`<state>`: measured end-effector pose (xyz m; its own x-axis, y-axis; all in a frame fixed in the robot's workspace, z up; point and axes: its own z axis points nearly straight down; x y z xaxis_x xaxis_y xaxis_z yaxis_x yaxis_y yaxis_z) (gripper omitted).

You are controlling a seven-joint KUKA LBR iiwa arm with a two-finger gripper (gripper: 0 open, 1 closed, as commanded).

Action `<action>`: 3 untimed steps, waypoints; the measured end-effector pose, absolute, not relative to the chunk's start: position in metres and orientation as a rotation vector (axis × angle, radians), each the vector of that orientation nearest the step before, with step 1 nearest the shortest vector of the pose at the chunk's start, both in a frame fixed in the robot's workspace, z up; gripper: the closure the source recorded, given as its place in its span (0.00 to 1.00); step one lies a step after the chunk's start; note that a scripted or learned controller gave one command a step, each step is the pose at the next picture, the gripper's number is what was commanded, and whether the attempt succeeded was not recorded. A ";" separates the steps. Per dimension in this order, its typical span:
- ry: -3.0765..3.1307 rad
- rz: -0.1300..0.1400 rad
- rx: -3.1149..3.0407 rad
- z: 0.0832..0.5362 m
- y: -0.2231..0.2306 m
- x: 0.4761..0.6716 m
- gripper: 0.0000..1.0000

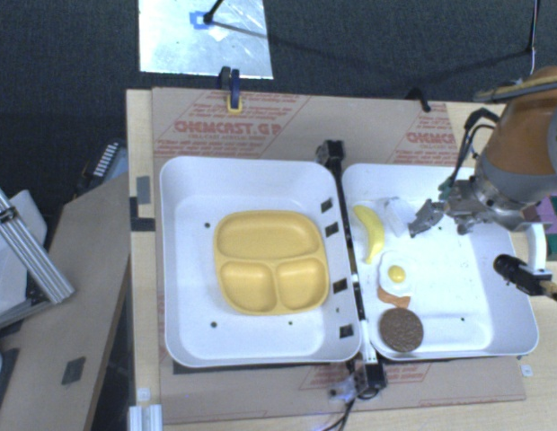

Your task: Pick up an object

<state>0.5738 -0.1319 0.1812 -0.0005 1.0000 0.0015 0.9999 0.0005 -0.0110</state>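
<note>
In the right bin (503, 330) a yellow banana (372, 232) lies near the left wall. Below it sits a fried egg (396, 275) on a piece of toast (387, 293), and a brown round patty (402, 329) rests near the front wall. A clear plastic piece (394, 212) lies beside the banana. My gripper (428, 216) hangs over the upper middle of the right bin, right of the banana, with nothing seen between its fingers. The grey arm with its orange band (526, 133) reaches in from the right.
The left bin (184, 268) holds a yellow three-compartment tray (265, 260). A black divider bar (343, 241) runs between the bins. A black handle-like part (521, 275) juts over the right bin's right wall. Cardboard lies under both bins.
</note>
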 end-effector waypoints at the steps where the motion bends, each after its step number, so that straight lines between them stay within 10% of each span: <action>1: -2.226 -0.001 -2.219 0.188 -0.132 0.577 0.00; 3: -2.220 0.003 -2.219 0.097 -0.140 0.584 0.00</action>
<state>0.5839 -0.1403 0.0973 -0.0005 1.0000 0.0004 1.0000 0.0005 -0.0028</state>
